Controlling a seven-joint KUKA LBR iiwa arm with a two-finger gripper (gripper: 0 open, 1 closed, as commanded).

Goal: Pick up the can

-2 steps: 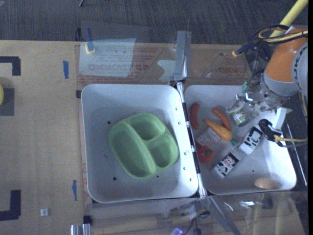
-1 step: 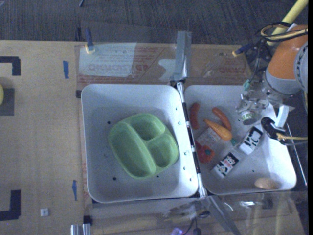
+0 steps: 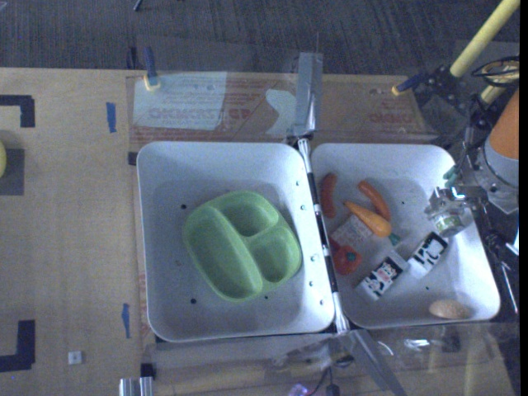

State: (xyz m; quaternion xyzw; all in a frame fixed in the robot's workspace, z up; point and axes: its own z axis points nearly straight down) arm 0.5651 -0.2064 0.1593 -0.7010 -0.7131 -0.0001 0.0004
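- Camera view shows the hand (image 3: 450, 209) low over the right bin's (image 3: 487, 304) far right side, reaching in from the right; whether it is spread or pressed together I cannot tell, since metal parts and glare blur together there.
- At the hand's tip sits a small silvery-green cylinder, probably the can (image 3: 446, 223) (too small and blurred to be sure). It lies just beside a black-and-white carton (image 3: 428, 252); I cannot say the hand grips it.
- A second carton (image 3: 380, 278), carrots (image 3: 369, 217), a red item (image 3: 346, 259) and a pale egg-like item (image 3: 450, 308) crowd that bin, likely as distractors.
- The left bin (image 3: 165, 304) holds a green divided plate (image 3: 242, 243), well apart from the work.
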